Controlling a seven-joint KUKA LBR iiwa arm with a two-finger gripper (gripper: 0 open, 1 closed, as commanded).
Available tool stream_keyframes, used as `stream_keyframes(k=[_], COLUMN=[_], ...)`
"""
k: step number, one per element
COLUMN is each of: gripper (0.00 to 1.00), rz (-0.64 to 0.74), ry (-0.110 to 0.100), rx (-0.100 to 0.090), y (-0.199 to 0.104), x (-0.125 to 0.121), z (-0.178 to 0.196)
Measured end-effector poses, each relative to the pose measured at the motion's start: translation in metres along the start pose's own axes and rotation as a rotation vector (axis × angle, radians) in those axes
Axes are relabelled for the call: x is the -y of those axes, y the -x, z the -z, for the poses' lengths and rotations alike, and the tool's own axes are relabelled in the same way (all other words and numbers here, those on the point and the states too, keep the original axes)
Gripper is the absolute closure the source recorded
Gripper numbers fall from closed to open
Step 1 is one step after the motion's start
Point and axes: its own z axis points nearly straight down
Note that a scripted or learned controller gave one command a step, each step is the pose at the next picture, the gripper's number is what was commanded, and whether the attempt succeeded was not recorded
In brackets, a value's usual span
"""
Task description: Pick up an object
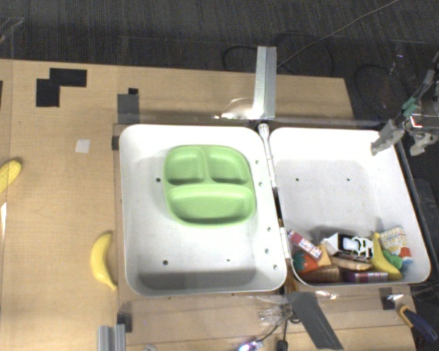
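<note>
- Gripper point(412, 131) is hovering over the right bin's point(329, 189) far right edge; you cannot tell its state.
- Small objects point(347, 256) are lying heaped along that bin's near wall, well apart from it.
- Green divided plate point(207, 183) is sitting in the left bin point(143, 218).

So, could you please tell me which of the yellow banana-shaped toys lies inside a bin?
The small yellow banana in the right white bin, among the clutter at its near edge. The larger yellow banana lies on the wooden bench, left of both bins.
</note>
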Motion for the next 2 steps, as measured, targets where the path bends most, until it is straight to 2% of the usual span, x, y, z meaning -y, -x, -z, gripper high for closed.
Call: stream_keyframes(k=[1, 2], gripper=[0.0, 0.0], rz=[-0.189, -0.073], ry=[0.0, -0.002], rx=[0.0, -0.001], y=[-0.013, -0.045], x=[-0.026, -0.044], z=[0.037, -0.119])
